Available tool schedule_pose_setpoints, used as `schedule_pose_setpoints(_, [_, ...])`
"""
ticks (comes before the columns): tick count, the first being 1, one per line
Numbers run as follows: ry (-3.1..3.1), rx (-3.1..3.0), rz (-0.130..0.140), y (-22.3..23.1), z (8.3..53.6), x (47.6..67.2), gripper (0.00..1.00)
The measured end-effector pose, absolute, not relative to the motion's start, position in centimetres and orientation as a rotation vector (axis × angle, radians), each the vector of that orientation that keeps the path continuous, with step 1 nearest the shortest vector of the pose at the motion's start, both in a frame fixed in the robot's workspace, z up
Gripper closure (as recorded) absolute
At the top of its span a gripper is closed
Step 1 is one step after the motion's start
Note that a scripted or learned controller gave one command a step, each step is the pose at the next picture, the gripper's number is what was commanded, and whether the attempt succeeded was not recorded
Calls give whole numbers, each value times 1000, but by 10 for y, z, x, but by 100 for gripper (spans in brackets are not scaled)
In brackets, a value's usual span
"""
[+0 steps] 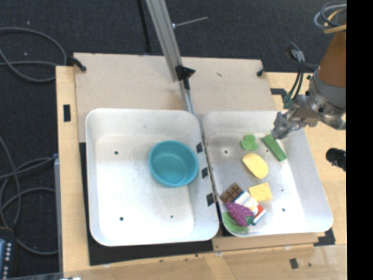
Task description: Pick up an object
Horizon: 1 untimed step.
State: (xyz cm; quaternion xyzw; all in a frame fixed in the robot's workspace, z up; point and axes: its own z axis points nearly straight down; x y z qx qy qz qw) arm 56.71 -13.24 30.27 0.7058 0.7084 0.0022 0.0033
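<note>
Wooden bench (145,80), two white bins side by side on it: left bin (105,156), right bin (303,174)

No lettering can be read anywhere — the small packet (254,209) (bottom of the right bin (303,174)) is too blurred.

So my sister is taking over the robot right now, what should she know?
Gripper: low over the far side of the right bin, just above the green stick. Nothing visible between its fingers.
Right bin: green stick, small green piece, yellow oval, yellow block, brown chocolate piece, purple grapes in the near corner pile.
Left bin: blue bowl.
Done: nothing picked up yet.
Left: grasp one object, probably the green stick, and lift it.
</note>
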Motion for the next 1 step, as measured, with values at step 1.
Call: schedule_pose_setpoints(1, [2227, 2213, 2, -83, 302, 576, 100])
